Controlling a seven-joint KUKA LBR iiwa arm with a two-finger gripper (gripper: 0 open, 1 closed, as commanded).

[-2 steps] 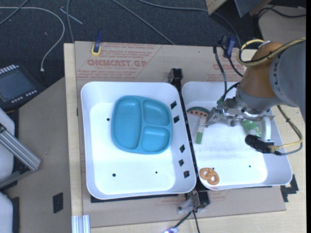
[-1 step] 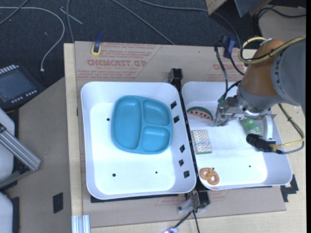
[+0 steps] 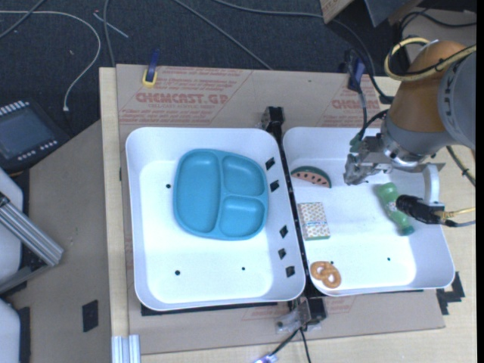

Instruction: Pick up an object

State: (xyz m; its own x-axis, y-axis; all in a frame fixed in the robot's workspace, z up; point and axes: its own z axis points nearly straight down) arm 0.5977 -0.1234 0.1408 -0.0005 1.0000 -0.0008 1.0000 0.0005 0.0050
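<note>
Two white bins sit side by side on a brown board. The left bin (image 3: 151, 225) holds a big blue plate (image 3: 221, 193) with three sections, lying flat in the upper middle of that bin. The right bin (image 3: 363, 267) holds four small things. A watermelon slice toy (image 3: 311, 177) lies near the bin's upper left part, close to the wall between the bins. Below it, a little speckled square block (image 3: 313, 220) lies by the same wall. Lower down, near the bin's bottom left corner, sits a small orange pretzel (image 3: 326, 274). On the right side of this bin lies a green toy (image 3: 395, 206), long and tilted, with a black part of the arm just beside its lower end. The grey arm comes in from the right of the frame, with its orange band at the upper right. The gripper (image 3: 357, 174) hangs over the upper middle of the right bin, between the watermelon slice toy and the green toy. Nothing shows between its fingers, and they look close together, but it is too small and dark to tell for sure. The green toy is the nearest thing to the gripper, and the watermelon slice toy is just a bit farther on its left. Loose wires run across the dark floor at the top of the frame.
</note>
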